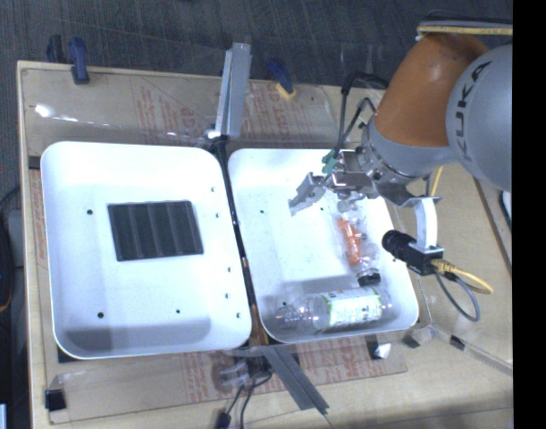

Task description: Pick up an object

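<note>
Claw: the claw (302,196) hangs over the far half of the right bin (271,239), pointing toward the divider between the two bins, with nothing seen in it.
Claw state: whether it is open or closed cannot be told from this slanted view.
Arm: the grey arm with its orange band (424,88) reaches in from the right, over the far right corner of the right bin.
Plastic bottle: a clear plastic bottle (333,311) with a pale label lies on its side along the near wall of the right bin, well apart from the claw.
Orange-filled packet: a small clear item with orange contents (351,239) lies near the right wall of the same bin, just beside and below the claw; a dark cap-like end (369,278) sits at its near tip, close to the bottle.
Left bin: the left bin (76,177) holds a dark ribbed rectangular panel (155,231), lying flat near its middle.
Surface: the pale surface (58,105) carries both bins side by side; blue clamps (79,61) sit on its far edge.
</note>
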### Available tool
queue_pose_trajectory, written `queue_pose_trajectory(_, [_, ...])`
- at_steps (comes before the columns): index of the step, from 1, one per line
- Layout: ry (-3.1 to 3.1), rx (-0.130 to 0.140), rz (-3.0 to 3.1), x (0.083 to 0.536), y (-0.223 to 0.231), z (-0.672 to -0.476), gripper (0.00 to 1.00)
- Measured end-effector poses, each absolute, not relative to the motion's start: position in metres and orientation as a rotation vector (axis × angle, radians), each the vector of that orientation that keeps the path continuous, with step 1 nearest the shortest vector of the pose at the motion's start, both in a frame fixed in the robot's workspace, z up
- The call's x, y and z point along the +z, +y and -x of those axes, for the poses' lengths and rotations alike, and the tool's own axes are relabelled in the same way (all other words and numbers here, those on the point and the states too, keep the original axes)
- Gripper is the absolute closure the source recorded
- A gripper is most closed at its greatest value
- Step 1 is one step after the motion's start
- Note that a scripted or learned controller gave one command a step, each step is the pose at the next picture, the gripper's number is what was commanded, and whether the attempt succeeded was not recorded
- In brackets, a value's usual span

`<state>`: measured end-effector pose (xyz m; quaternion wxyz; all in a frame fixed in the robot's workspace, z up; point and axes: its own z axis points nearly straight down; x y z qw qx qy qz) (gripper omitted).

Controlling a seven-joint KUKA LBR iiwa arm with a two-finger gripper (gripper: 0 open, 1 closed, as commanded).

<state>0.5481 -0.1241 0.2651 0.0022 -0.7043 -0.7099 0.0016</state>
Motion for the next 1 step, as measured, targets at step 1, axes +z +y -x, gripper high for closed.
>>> queue_pose_trajectory(1, [-2.156,0.004,2.285,0.2672,-0.1790,-0.5496,0.00])
